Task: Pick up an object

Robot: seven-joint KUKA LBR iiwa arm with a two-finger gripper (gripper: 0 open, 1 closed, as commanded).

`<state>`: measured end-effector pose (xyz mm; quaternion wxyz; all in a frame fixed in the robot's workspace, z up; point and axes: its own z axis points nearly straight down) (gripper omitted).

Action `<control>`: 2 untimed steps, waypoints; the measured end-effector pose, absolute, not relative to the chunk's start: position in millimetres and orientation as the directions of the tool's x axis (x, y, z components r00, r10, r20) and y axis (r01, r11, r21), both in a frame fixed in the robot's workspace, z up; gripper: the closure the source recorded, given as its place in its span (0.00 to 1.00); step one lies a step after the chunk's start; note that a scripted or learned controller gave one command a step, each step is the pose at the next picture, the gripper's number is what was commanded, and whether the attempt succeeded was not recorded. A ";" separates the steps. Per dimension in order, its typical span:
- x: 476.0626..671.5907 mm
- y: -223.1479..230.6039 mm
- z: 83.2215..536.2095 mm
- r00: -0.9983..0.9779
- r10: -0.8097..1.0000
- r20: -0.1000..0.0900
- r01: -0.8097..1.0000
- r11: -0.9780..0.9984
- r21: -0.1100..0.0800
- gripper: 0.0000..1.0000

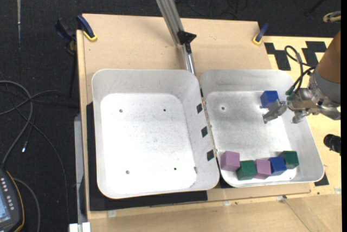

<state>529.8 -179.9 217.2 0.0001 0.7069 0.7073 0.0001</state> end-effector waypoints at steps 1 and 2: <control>600.8 -223.8 94.0 -0.002 1.000 0.001 1.000 0.002 -0.001 0.00; 653.4 -213.7 96.0 -0.005 1.000 -0.002 1.000 0.005 0.005 0.00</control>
